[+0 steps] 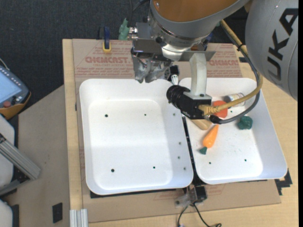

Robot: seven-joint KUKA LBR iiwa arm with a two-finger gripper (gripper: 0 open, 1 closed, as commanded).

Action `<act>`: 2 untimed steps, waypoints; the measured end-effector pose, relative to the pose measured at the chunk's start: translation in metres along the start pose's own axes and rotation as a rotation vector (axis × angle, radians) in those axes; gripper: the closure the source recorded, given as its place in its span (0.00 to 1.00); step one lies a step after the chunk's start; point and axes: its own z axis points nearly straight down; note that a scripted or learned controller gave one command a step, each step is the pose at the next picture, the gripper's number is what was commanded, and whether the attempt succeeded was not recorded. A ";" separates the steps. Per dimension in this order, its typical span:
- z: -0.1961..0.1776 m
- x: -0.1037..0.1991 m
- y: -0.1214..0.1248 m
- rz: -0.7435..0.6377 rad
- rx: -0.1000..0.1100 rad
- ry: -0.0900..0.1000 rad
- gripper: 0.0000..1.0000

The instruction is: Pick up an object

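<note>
A toy carrot (210, 136) is seen lying in the right bin (265, 167), right of frame centre, with a green lump (245, 122) and a pen-like tube (235, 98) nearby. The hand (152, 72) is held high over the left bin's (94, 174) upper edge; its opening cannot be told

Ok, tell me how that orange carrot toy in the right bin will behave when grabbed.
The carrot tapers to a point, so it may slip from a pinch. It looks round-bodied, so a nudge would probably roll it. It seems small and likely light.
</note>
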 end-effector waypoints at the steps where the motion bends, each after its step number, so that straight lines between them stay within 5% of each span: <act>1: 0.142 -0.001 -0.010 0.003 0.029 -0.013 1.00; 2: 0.176 -0.071 -0.019 0.009 0.021 -0.010 1.00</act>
